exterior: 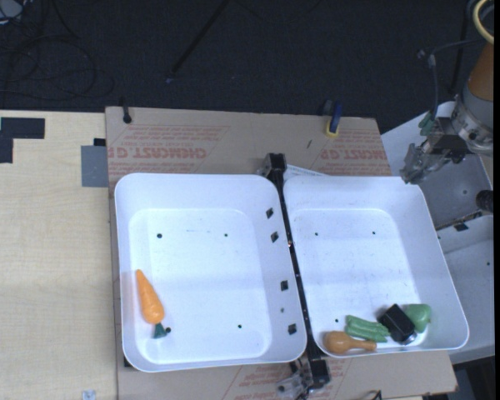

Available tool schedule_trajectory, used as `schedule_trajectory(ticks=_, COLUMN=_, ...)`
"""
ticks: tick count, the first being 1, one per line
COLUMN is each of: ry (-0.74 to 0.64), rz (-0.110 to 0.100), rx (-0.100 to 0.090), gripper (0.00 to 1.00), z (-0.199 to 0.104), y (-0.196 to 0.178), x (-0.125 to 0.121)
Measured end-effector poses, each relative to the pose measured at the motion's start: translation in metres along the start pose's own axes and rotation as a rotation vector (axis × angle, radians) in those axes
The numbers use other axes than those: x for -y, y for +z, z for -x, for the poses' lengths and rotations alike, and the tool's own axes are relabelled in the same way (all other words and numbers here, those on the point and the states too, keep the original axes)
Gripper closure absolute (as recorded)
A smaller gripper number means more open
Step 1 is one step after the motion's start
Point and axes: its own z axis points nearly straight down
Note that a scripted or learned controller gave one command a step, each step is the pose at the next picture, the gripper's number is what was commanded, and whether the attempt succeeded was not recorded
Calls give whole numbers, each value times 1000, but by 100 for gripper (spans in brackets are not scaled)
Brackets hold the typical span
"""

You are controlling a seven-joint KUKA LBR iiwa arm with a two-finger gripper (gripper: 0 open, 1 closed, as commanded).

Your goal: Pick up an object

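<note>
An orange carrot [149, 298] with a small green top lies at the front left of the left bin [196, 194]. In the front right corner of the right bin [358, 192] lie a green pod-like vegetable [367, 328], an orange-brown pear-shaped piece [347, 343], a black block [397, 322] and a light green piece [417, 313], close together. My gripper [417, 167] hangs at the far right, beyond the right bin's back right corner, far from all the objects. Nothing shows between its fingers.
The two white bins rest side by side on a brown cardboard sheet [233, 140], joined by a black clip strip [285, 257]. A blue and yellow clamp [334, 117] stands at the cardboard's back edge. A light wooden table [42, 265] lies to the left.
</note>
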Motion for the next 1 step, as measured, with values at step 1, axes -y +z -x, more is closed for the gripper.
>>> schedule_trajectory(ticks=1, ry=0, rz=6, rx=4, gripper=100, z=2, y=-17, x=1)
